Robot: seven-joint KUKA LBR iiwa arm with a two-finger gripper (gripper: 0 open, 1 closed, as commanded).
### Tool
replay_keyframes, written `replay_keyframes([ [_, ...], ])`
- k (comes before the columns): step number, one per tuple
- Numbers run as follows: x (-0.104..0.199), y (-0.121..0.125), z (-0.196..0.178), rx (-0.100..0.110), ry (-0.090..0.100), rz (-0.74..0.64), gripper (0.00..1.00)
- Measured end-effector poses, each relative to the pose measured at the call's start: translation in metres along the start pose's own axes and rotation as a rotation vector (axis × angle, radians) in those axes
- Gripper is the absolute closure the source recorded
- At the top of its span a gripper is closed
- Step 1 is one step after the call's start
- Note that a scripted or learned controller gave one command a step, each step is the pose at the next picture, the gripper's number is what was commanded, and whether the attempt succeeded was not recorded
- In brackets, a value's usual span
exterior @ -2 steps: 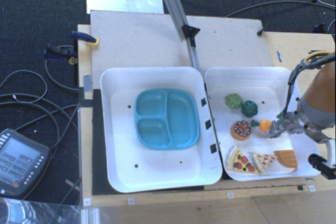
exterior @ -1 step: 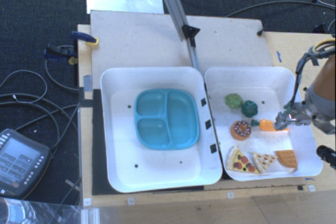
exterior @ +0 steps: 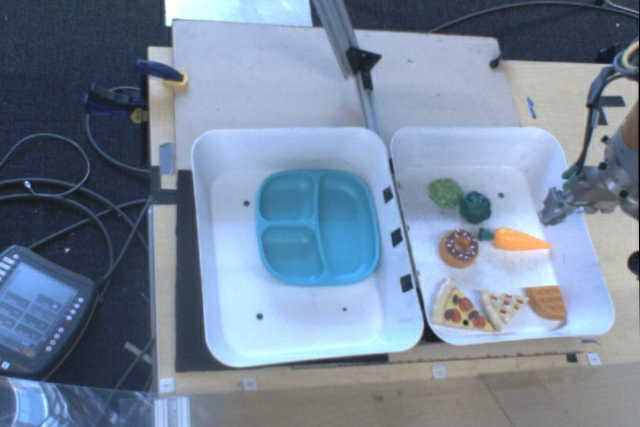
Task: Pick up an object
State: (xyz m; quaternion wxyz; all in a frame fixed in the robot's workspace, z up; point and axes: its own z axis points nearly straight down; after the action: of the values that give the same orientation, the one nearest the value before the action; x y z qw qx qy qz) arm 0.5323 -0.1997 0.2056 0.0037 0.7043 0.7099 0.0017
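The right bin (exterior: 520, 150) holds several toy foods: a light green ball (exterior: 445, 192), a dark green ball (exterior: 476, 207), a donut (exterior: 460, 248), a carrot (exterior: 520, 239), two pizza slices (exterior: 461, 306) (exterior: 502, 306) and a brown toast piece (exterior: 548, 302). My gripper (exterior: 556, 207) hangs over the right rim of that bin, right of the carrot and above the toast. Nothing shows between its fingers.
The left bin (exterior: 225, 315) holds a blue divided plate (exterior: 318, 225). A grey pole (exterior: 330, 0) slants across the back board down to the seam between the bins. Cables and a handheld pendant (exterior: 35, 305) lie on the floor at left.
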Motion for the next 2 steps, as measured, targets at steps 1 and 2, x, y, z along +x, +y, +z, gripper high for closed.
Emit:
replay_keyframes([
  [1, -0.003, 0.008, -0.046, 0.000, 0.000, 0.000, 1.00],
  [2, -0.003, 0.010, -0.087, 0.001, 0.000, 0.000, 1.00],
])
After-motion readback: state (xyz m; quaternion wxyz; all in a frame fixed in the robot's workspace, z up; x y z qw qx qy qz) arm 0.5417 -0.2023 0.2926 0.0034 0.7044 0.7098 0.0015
